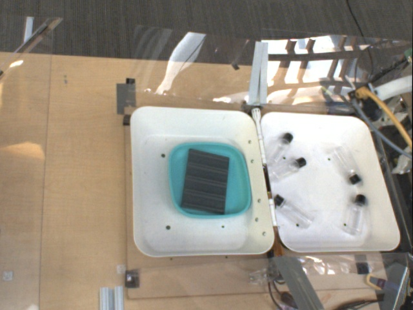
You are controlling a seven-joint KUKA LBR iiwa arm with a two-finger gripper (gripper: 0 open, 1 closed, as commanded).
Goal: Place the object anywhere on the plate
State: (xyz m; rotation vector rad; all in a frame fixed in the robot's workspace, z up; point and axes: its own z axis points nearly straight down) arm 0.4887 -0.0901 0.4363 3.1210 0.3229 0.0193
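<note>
The dark grey ribbed rectangular block (206, 182) is seen lying flat on the teal rounded-square plate (240, 197) in the left shallow white bin (148, 231), so the placement is judged complete. Several small clear vials with black caps (293, 163) are scattered in the right shallow white bin (381, 237), well apart from the plate. The gripper's state cannot be told.

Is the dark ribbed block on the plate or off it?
On it. The dark ribbed block lies flat within the teal plate in the left bin, teal rim visible on every side.
</note>
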